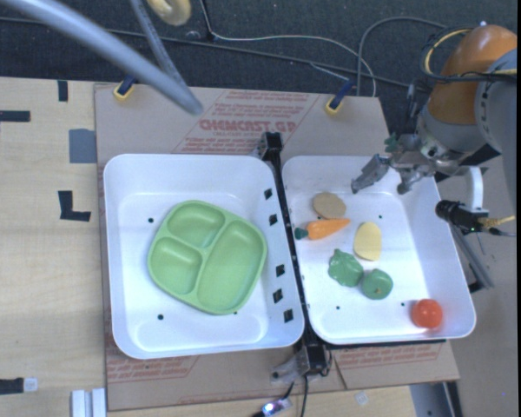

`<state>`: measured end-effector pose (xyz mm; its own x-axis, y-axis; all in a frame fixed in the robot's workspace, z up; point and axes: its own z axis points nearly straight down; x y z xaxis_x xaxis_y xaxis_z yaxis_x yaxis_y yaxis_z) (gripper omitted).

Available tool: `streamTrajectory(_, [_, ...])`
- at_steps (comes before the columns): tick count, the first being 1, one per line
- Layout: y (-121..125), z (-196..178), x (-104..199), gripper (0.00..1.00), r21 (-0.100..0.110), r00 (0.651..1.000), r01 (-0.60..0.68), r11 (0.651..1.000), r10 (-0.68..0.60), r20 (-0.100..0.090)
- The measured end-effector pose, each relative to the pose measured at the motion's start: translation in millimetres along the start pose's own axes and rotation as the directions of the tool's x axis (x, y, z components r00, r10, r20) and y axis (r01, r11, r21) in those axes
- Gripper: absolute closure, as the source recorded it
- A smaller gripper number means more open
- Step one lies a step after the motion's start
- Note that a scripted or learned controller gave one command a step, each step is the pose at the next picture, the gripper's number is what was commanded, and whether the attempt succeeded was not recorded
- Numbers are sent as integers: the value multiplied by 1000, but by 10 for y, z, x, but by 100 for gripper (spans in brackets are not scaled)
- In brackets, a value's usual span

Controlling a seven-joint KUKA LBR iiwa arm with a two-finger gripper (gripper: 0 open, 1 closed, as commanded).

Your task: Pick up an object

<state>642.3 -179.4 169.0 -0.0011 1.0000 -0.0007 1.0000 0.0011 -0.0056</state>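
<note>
Camera view: two shallow white bins sit side by side on the bench. The left bin holds a green divided plate. The right bin holds the candidate objects: a tan round piece, an orange carrot lying just below it near the divider, a yellow piece, a green leafy piece touching or nearly touching a green round piece, and a red tomato apart in the near right corner. The arm enters from the right, and the gripper hangs over the far part of the right bin, near the tan round piece but clear of every object. The claw appears released, its two fingers spread apart with nothing between them. No object is lifted; the step in hand is judged to be the approach. To do it well, select an isolated target: the tan round piece is nearest, and the tomato stands freest of neighbours. Centre the fingers over the chosen object, align them across its narrow axis, descend straight until the fingertips pass its widest part, then close. Avoid the two green pieces, since their proximity may block one finger
</note>
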Motion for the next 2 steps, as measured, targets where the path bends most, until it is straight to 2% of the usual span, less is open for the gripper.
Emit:
streamTrajectory(1, [-42, 603, -73, 0, 1, 1000, 0, 1000, 0, 0])
streamTrajectory(2, [-25, 461, -67, 100, -4, 1000, 2, 1000, -2, 1])
